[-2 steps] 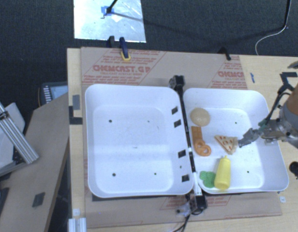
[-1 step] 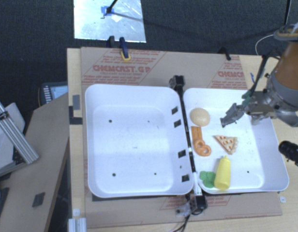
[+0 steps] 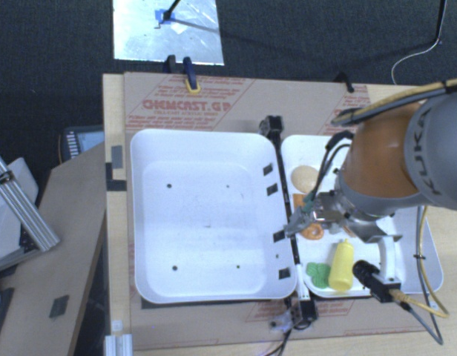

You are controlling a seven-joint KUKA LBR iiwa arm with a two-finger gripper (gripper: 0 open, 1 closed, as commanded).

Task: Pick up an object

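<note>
My end effector (image 3: pixel 304 221) hangs over the right bin (image 3: pixel 434 269) by its left wall, above an orange piece (image 3: pixel 313 233); I cannot tell its opening. That piece looks small, light and slippery, so I'd pinch across its middle

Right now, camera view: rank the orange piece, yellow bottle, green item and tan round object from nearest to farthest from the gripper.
From the gripper:
1. Small orange piece, right beside it, near the divider.
2. Tan round object, toward the right bin's far end.
3. Yellow plastic bottle and green item, at the near end: too close to call.
</note>
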